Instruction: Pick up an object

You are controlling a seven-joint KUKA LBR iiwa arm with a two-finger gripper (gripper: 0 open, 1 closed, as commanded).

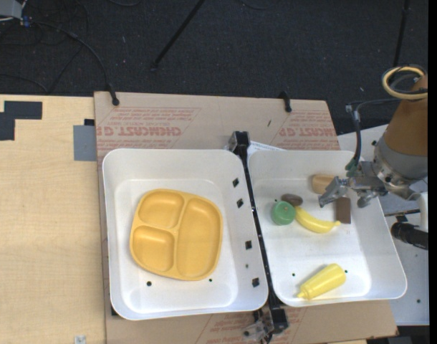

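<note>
My gripper [344, 200] hangs over the back right part of the right bin [390, 278]. Its two grey fingers [329, 195] are spread apart, so it is open. A small brown block [343, 211] lies just below the gap, and neither finger touches it. A tan rounded object [321, 183] sits right behind the left finger. A yellow banana [315, 223] lies to the front left of the gripper. Beside the banana are a green round fruit [282, 213] and a small dark brown piece [292, 200]. A yellow bottle-shaped object [322, 282] rests near the bin's front.
The left bin [122, 185] holds a yellow divided plate [177, 233]. A black divider [248, 221] with clips runs between the bins. The arm's orange-banded wrist [408, 124] rises at the right edge. Cardboard lies under both bins.
</note>
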